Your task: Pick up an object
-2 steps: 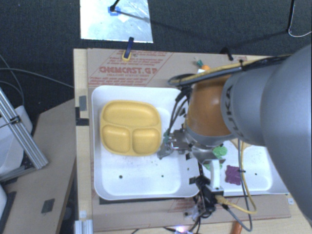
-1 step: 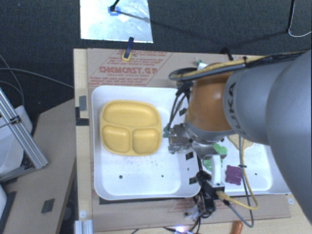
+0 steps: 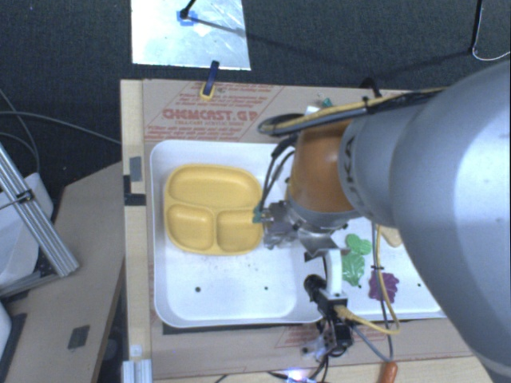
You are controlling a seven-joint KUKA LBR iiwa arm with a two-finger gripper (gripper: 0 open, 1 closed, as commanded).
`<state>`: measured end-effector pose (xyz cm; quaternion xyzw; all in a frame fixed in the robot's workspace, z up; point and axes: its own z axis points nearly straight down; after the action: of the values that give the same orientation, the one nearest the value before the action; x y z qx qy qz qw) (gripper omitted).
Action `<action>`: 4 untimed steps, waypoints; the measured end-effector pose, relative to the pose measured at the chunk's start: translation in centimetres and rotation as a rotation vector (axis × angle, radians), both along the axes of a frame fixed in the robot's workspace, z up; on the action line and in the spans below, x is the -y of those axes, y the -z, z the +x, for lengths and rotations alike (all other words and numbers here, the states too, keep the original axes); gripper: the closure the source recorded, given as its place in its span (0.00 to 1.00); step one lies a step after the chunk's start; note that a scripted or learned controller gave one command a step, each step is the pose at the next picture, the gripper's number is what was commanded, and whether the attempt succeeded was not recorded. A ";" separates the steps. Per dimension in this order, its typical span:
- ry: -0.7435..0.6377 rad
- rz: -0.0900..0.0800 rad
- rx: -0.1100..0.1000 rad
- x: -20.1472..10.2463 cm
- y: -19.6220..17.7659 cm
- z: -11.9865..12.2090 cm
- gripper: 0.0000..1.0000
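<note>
Our gripper (image 3: 275,228) sits low over the inner edge of the left bin (image 3: 231,302), its body hidden under the orange wrist band and the grey arm (image 3: 431,182), so we cannot tell how the claw stands. The dark mechanism below the wrist appears to meet the right end of the yellow divided tray (image 3: 214,207), though from this slant we cannot say whether it touches or only hovers above.

If the tray is the target, we judge the step in hand to be the final settling onto its rim. To do it well we would have the claw straddle the raised edge at the tray's 3 o'clock side rather than press on the flat of a compartment, close squarely across the thin wall, and lift straight up, since a wide, shallow tray gripped at one end will want to tilt and slip.

From the claw, the tray spreads out toward 9 o'clock, lying flat in the upper half of the left bin. Toward 4 o'clock, in the right bin (image 3: 423,306), lie a green toy piece (image 3: 354,260) and a purple grape cluster (image 3: 385,284), near each other, partly screened by the arm and a yellow cable (image 3: 375,254).
</note>
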<state>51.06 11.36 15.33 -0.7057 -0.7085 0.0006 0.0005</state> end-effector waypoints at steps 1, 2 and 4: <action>0.003 0.001 -0.003 -0.5 2.7 -2.6 1.00; -0.005 0.002 0.008 -6.1 6.9 6.6 1.00; -0.005 0.003 -0.003 -10.1 3.1 9.3 1.00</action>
<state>60.32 21.47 12.27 -0.7041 -0.7101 0.0007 0.0024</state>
